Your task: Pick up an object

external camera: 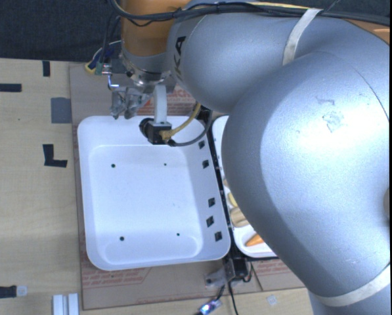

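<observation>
A pale wooden table (25, 202) with black tape marks carries two shallow white bins; brown cardboard lies under them. The left bin (90, 195) is smooth, glossy plastic with rounded corners. The grey arm covers most of the right bin (220, 133), where a pale orange-edged object (251, 240) peeks out. The jaws (127, 107) hang over the left bin's far rim; I cannot tell how they stand.

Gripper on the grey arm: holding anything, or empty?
Cannot tell. The two-finger gripper hangs over the far rim of the left shallow white bin, its tips too small and cluttered to read; nothing visibly sits between them.
</observation>
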